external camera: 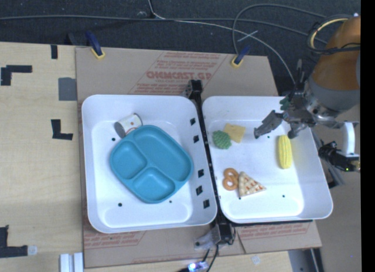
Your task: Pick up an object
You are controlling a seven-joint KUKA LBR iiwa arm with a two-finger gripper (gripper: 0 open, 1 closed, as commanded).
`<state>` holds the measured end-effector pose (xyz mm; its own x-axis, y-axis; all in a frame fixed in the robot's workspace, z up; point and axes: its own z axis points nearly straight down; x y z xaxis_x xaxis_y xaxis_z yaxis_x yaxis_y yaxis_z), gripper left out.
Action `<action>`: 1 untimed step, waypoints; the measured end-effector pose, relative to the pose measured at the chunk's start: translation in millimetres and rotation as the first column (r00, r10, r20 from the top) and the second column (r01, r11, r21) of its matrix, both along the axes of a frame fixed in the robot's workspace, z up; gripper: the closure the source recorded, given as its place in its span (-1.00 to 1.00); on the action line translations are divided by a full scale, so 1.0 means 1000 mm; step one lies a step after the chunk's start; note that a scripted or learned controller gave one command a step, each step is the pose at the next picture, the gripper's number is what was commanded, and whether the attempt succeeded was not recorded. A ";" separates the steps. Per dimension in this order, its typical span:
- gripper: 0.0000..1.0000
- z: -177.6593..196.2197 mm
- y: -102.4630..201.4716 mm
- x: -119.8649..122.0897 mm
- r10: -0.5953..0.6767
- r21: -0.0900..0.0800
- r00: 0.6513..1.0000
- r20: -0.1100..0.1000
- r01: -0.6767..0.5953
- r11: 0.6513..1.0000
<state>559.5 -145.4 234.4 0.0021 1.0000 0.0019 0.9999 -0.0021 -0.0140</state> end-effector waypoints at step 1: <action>-1.00 0.007 0.000 0.003 0.004 -0.002 1.000 0.013 -0.004 1.000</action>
<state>562.1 -144.9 241.5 -0.0018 1.0000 0.0001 1.0000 0.0018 -0.0014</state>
